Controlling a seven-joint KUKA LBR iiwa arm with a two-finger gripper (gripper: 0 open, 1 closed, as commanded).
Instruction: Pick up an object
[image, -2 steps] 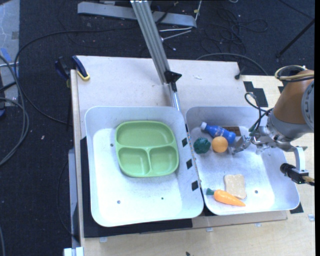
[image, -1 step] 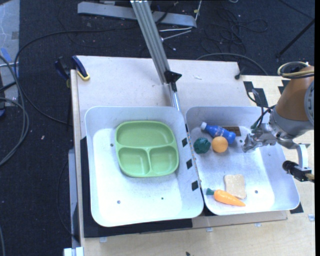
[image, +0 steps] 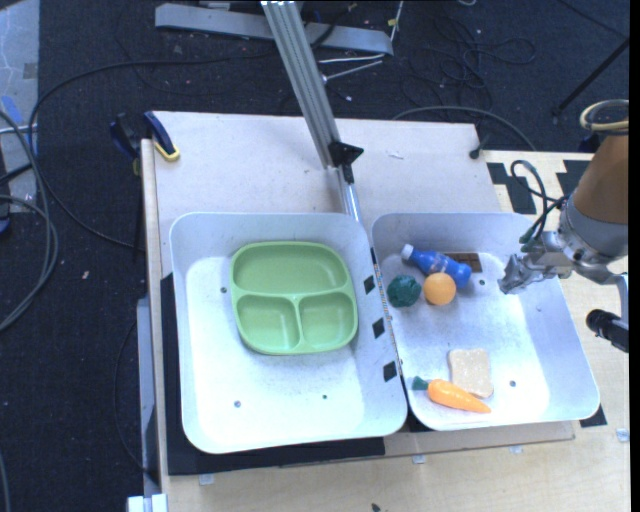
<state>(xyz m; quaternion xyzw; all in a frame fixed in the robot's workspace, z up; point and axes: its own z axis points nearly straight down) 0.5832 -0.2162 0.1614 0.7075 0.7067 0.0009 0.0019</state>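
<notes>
The gripper (image: 512, 277) hung over the right bin (image: 560, 350) at its three o'clock edge; whether its jaws were released or clenched, I cannot tell. At twelve o'clock lay a blue bottle (image: 437, 263), green ball (image: 404, 291) and orange ball (image: 439, 289); at six, a carrot (image: 457, 396) touching bread (image: 471, 371).

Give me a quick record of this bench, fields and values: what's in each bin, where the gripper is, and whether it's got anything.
left bin: green divided plate
right bin: blue bottle, dark green ball, orange ball, bread slice, carrot
gripper: over the right bin's far right side, apart from the toys
held: nothing seen in the jaws
jaws: cannot tell whether open or shut
</notes>
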